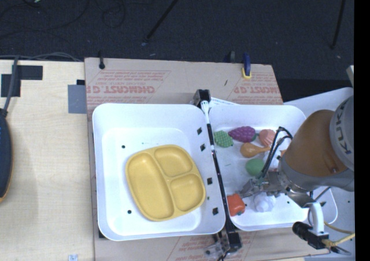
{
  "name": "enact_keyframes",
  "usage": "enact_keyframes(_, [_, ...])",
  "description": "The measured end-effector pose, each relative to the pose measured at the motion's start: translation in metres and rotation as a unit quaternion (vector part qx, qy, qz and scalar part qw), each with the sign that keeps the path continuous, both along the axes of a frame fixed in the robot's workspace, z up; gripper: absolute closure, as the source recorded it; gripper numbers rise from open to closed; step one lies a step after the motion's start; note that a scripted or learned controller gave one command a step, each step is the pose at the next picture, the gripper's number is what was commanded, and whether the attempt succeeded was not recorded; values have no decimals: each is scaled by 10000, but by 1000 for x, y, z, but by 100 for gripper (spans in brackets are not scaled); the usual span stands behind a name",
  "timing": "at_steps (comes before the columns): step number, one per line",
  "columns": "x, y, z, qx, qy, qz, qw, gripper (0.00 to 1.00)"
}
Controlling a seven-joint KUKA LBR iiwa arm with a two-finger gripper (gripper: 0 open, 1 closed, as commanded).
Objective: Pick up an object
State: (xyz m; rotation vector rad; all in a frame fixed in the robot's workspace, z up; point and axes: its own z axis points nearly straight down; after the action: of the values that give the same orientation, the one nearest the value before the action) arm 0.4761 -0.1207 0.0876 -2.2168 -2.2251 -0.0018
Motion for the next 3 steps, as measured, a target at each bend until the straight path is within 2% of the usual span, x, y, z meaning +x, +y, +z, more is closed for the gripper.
enact_keyframes(1, [0,19,0,-3,9,-19,10000,0])
enact_keyframes(2, [0,16,10,-4,7,-60,10000,100])
enact_keyframes(3, [25,127,104,19,-24,35,10000,100])
